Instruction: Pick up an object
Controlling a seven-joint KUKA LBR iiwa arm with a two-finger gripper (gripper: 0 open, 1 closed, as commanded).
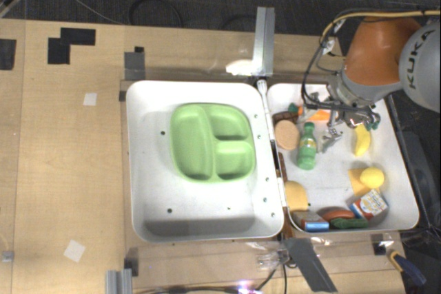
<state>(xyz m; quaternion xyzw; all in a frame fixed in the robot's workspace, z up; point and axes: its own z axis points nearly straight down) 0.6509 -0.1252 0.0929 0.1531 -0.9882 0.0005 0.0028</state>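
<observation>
My gripper (333,134) hangs low over the upper middle of the right bin (403,179), below the orange band of the arm (375,51). A green bottle (306,147) lies just left of it, apart from it by a small gap. To the gripper's right lies a yellow banana (362,140). An orange piece (318,115) shows under the wrist at the upper left. I see nothing held by the gripper.
A brown round item (286,134) and a yellow round one (296,195) sit along the right bin's left wall. A yellow ball (373,177), a small carton (374,203) and red, green and blue items (337,217) crowd its front. The left bin (148,148) holds a green divided tray (210,141).
</observation>
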